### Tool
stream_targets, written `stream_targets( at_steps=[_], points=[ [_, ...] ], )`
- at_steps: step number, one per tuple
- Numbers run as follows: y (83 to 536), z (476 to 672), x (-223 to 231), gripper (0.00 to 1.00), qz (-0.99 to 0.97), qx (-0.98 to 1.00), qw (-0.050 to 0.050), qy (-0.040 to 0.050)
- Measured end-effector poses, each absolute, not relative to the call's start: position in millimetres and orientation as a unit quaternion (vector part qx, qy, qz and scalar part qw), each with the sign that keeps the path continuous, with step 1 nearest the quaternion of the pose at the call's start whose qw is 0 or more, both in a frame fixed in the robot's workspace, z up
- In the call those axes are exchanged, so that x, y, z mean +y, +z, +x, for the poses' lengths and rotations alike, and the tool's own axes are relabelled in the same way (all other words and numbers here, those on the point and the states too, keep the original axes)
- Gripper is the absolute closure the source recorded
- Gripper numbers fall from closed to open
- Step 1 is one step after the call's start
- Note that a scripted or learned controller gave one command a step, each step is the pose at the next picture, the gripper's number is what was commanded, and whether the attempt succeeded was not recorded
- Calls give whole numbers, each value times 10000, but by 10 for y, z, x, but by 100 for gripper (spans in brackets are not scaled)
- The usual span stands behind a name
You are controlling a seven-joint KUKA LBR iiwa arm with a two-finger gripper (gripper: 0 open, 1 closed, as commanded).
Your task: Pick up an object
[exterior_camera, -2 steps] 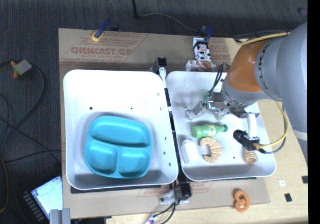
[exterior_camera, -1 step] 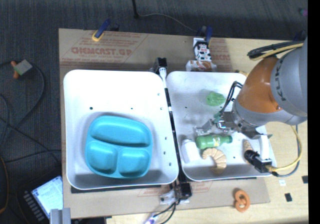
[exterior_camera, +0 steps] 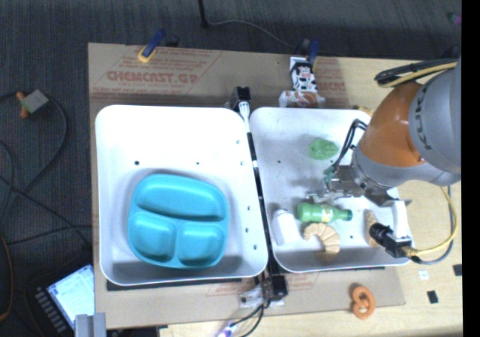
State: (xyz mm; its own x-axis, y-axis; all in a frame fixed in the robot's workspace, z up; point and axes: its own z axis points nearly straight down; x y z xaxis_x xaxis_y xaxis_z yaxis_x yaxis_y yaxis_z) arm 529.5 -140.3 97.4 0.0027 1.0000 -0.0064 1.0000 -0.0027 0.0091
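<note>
Over the right bin (exterior_camera: 300, 125) my claw (exterior_camera: 328, 191) hovers above the green bottle (exterior_camera: 321, 213); its state I cannot tell. Crowding croissant (exterior_camera: 322, 236) could spoil my grasp.

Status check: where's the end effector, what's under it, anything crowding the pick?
End effector low in right bin, at green bottle; grasp unconfirmed. Croissant and white piece crowd the bottle.
</note>
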Motion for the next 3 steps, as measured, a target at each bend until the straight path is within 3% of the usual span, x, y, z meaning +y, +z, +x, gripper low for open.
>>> stream_targets(
  at_steps=[1,2,3],
  points=[
    [1140,5552,-2100,100,7074,7068,11,-6],
    [1839,6194,-1444,100,7061,7081,13,10],
    [2287,6573,-862,100,7064,7079,10,2]
  ],
)
